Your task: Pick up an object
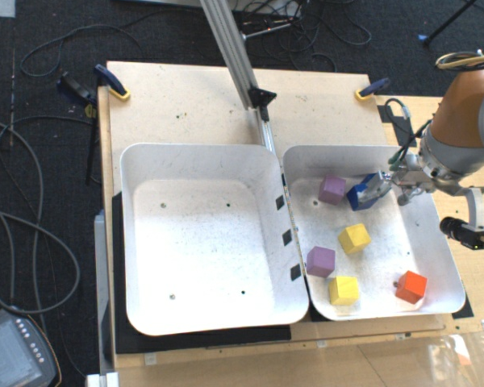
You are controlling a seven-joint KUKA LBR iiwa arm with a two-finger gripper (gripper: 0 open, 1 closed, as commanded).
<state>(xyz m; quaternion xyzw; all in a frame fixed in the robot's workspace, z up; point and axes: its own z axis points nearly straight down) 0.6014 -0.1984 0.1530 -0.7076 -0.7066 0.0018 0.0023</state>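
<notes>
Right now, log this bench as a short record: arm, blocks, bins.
arm: enters from the right, gripper low in the right bin
at gripper: blue block, hold unclear
purple blocks: two
yellow blocks: two
orange block: one, near right corner
left bin: white, beside the right bin

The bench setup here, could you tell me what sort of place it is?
Probably a robotics lab: two white bins clamped on a board, coloured blocks such as the orange block, and loose cables on dark carpet.
</notes>
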